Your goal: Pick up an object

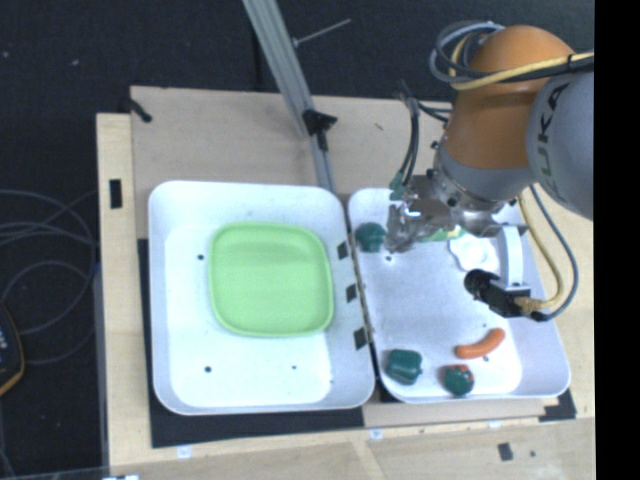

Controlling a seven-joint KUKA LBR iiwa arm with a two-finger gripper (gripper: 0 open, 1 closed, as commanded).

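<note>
The orange-banded wrist (500, 98) is hanging its gripper (402, 230) just beside the teal object (370, 236) in the right bin (540, 388) (finger state I cannot tell), apparently lining up a grasp.

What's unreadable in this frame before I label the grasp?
- Gripper: blurred and small in the camera view; open or shut can't be told.
- Small teal object beside it: touching or apart is unclear.
- White item in the right bin: partly covered by the arm, shape unreadable.
- Red and green piece: too small to identify.
</note>
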